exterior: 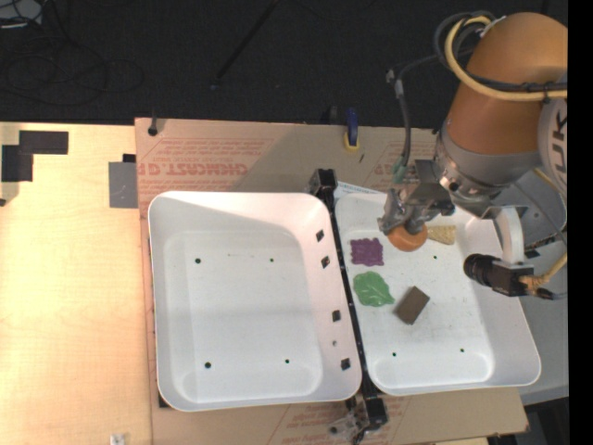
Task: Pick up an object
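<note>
High slanted view over both bins [157,248]

I count two shallow white bins: the left bin [176,248] and the right bin [482,360]. In the right one I see five small objects: one orange ball [406,238], one purple piece [366,251], one green piece [372,289], one brown block [412,305], one tan piece [443,235].
</note>
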Tool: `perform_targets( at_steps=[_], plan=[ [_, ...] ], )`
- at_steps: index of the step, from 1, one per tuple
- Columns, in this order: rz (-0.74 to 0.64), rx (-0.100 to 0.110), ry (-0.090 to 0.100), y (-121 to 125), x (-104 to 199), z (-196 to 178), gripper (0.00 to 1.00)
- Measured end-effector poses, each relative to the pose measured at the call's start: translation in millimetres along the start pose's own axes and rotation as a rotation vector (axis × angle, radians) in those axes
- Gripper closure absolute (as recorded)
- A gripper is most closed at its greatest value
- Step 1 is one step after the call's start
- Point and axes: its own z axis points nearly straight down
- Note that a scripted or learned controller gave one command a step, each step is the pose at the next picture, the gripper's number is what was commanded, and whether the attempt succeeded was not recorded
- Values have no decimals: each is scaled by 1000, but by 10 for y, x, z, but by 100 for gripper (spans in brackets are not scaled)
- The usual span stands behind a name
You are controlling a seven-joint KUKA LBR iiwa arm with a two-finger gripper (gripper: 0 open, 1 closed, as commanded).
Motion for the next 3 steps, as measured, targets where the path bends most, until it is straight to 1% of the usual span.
perform_targets(
  at_steps=[1, 2, 3],
  plan=[
    [-1, 18, 2, -456, 415, 402, 100],
    [-2, 3, 2, -102, 798, -259, 100],
    [-3, 14, 1, -532, 1346, -192, 100]
  ],
)
